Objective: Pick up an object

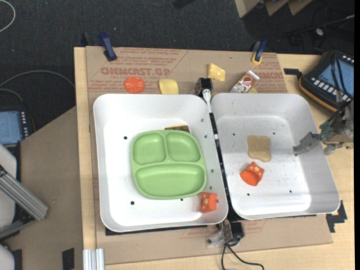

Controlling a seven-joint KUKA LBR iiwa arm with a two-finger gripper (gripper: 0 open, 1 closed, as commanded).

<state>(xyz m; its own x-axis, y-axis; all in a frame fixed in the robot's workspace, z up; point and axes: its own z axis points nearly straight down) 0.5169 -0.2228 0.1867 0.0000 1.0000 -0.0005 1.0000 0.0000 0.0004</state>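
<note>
While reaching over right bin [292, 108] from its right rim, gripper [306, 144] hovering low inside right wall; fingers' spread impossible to tell. Lying near bin centre: tan bread slice [259, 148], with orange-red cup [252, 174] just below it, both well apart from gripper.

Two white bins sit side by side — the left bin [112, 167] and the right bin [292, 190]. The left one holds one green divided plate [167, 164] and one small orange block [208, 202]. The right one holds two things — one tan slice [259, 148] and one red-orange cup [252, 174].
</note>
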